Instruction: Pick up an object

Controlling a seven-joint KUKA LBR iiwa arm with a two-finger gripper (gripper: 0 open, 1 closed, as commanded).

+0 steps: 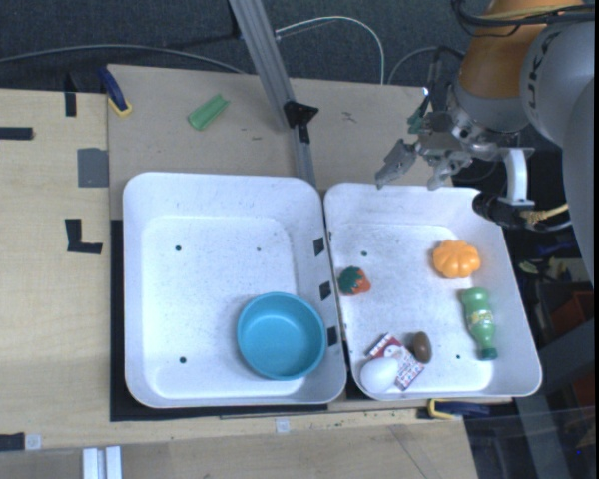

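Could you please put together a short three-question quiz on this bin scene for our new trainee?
1. True or false: the blue bowl lies in the same bin as the orange pumpkin toy.
2. Multiple choice: where is the gripper? A) down among the objects at the right bin's near edge, B) over the far edge of the right bin, C) over the left bin.
3. Fill in: the green bottle lies just nearer the camera than the ______.

Key
1. False: the bowl is in the left bin, the pumpkin toy in the right.
2. B; nothing shows between its spread fingers.
3. Orange pumpkin toy.
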